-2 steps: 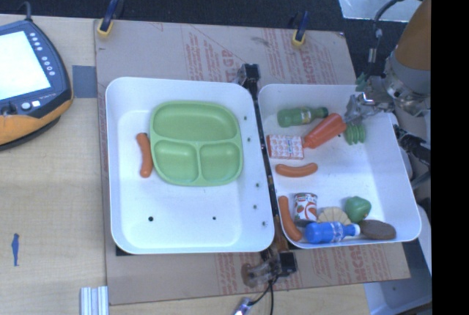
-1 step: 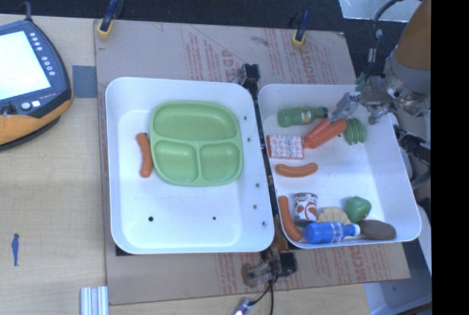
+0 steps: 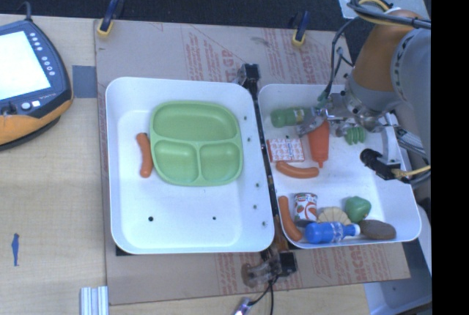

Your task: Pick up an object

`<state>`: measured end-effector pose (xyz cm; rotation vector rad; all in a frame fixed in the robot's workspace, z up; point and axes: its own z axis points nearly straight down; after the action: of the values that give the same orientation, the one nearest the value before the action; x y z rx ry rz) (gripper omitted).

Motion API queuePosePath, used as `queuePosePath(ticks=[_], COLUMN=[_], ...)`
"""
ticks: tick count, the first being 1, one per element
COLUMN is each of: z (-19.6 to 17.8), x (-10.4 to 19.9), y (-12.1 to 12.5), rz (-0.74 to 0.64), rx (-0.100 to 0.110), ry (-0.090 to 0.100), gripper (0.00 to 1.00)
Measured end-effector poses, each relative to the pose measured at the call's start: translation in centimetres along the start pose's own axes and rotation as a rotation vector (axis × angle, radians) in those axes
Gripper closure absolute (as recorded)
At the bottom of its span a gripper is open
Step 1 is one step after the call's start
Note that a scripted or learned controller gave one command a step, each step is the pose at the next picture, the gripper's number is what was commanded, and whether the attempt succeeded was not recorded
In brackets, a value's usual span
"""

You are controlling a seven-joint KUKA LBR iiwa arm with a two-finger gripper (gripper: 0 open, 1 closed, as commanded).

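Cardboard under both bins bears faint red print, unreadable; whether the jaws [image 3: 320,118] grip can't be told.

Light wood bench [image 3: 51,196] carries a brown cardboard sheet [image 3: 190,50], held at its far edge by two clamps [image 3: 108,17]. Two white bins sit side by side on the sheet: left bin [image 3: 183,236], right bin [image 3: 399,196]. A pendant controller [image 3: 29,79] rests on the bench, far left
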<state>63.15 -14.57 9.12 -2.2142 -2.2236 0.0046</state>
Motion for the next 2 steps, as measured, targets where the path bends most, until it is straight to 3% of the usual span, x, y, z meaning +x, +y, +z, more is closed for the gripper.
queuePosePath(ticks=[1, 2], z=[0.0, -1.0], x=[0.7, 0.6], y=[-4.5, -4.5], rz=[0.0, -0.002], rx=[0.0, 0.003], ry=[-0.001, -0.001], gripper=[0.0, 1.0])
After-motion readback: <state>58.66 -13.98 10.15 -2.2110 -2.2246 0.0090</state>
